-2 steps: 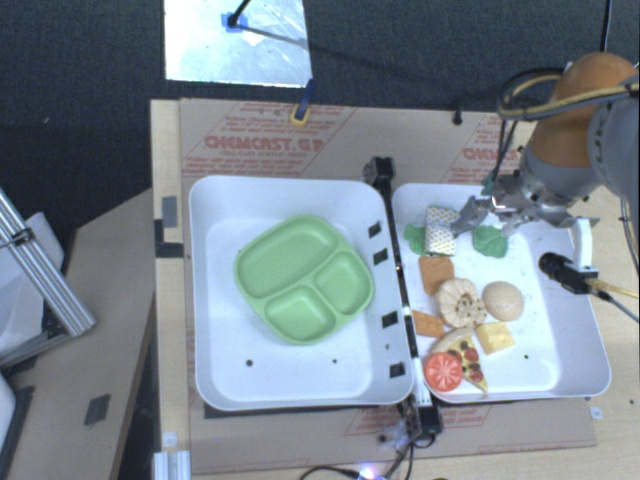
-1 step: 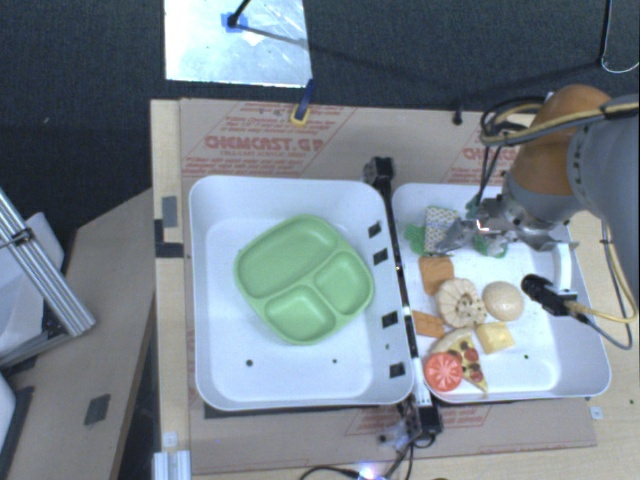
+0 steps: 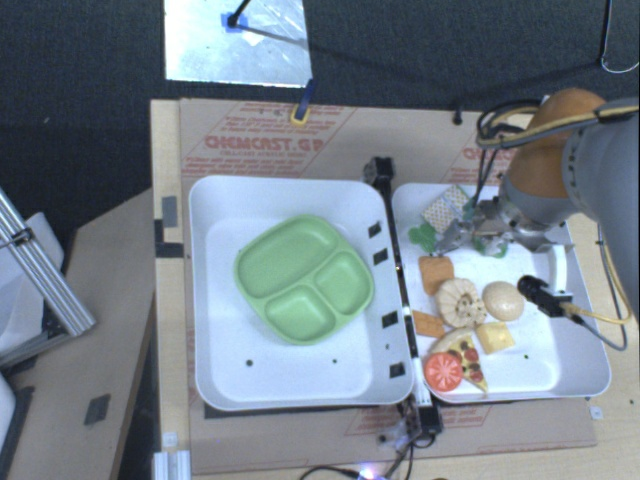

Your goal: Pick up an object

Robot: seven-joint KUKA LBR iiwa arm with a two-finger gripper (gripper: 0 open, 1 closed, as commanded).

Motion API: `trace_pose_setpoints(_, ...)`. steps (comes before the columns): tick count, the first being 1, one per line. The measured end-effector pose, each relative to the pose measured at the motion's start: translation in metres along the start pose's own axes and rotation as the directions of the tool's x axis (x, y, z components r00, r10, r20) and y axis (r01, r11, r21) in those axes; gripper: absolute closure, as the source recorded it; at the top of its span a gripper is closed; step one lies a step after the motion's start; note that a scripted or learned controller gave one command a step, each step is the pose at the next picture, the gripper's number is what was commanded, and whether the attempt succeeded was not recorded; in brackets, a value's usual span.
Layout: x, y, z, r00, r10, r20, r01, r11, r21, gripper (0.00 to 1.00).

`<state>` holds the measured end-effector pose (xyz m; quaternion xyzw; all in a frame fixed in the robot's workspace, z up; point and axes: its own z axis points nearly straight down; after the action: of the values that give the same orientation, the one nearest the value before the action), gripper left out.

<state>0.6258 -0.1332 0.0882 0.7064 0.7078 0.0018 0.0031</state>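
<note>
**Arm low over the right bin's toy food**

From the camera above, the tabletop (image 3: 250,133) carries two white bins. The left bin (image 3: 215,268) holds a green divided plate (image 3: 303,279). The right bin (image 3: 575,353) is crowded: a green piece (image 3: 422,236), an orange block (image 3: 436,272), a ridged cream shell-like piece (image 3: 460,302), a beige egg shape (image 3: 503,301), a yellow cheese wedge (image 3: 495,338), a red tomato slice (image 3: 444,371) and a patterned packet (image 3: 446,206). The gripper (image 3: 462,232) reaches in from the right, near the green piece and just above the orange block. Its jaws look slightly parted with nothing between them, though the view is too blurred to be sure.
</note>
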Motion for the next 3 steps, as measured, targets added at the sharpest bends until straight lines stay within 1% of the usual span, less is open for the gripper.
trace_pose_setpoints(1,0.0,0.0,-0.009,1.0,0.001,-0.001,-0.001,1.0,0.002,1.0)
trace_pose_setpoints(3,0.008,0.004,-0.137,1.0,-0.005,0.0,0.005,1.0,-0.002,1.0)
